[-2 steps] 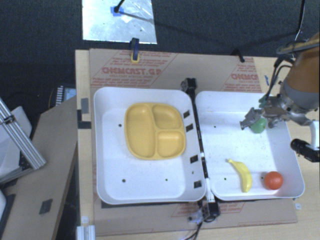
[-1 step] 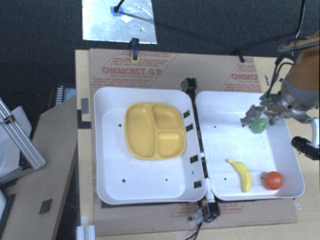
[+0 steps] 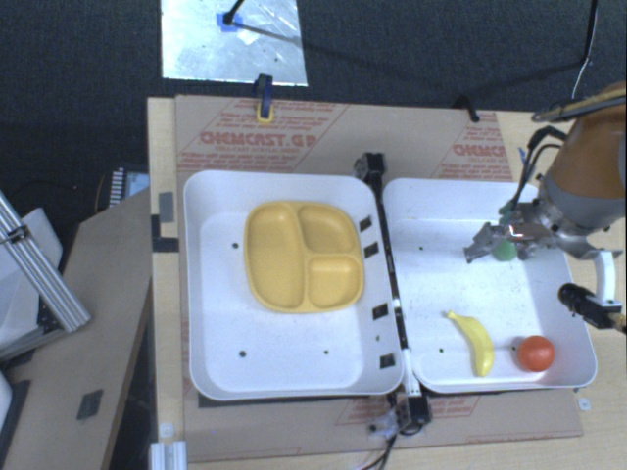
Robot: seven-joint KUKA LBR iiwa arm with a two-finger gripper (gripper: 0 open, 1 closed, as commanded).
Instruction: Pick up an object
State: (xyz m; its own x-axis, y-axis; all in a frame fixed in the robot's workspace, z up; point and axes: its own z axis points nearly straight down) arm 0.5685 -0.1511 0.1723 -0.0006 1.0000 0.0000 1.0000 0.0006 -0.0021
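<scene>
Left white bin (image 3: 211, 262) holds a yellow divided plate (image 3: 302, 256), three compartments, roughly centred. Both bins sit on a printed cardboard sheet (image 3: 323, 130) over the wooden bench (image 3: 162, 125). Yellow clamp (image 3: 265, 99) at the sheet's far edge. Shiny metal plate (image 3: 233, 25) on dark carpet (image 3: 69, 67) beyond.

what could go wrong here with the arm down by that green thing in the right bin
1. The end effector sits right at the small green object, which is mostly hidden beneath it; a slightly off closing could nudge it away instead of catching it.
2. The green object lies near the right bin's far-right wall, so a push might wedge it there.
</scene>
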